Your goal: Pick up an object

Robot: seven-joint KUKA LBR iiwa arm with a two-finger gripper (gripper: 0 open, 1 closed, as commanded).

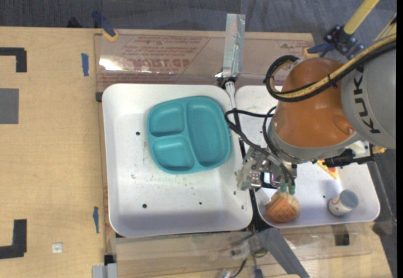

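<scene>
1. Hand [267, 173] hangs over the right bin's [368, 207] left edge; whether it is spread, I cannot tell.
2. Orange object [282, 208] lies just below, near the front rim.
3. Teal divided plate [188, 133] occupies the left bin [126, 195].

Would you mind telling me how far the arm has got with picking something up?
Done: the gripper is down in the right bin, just above the orange-brown object. In hand: nothing visibly between its fingers. Left: grasp and lift. The small grey object and the teal plate sit untouched.
</scene>
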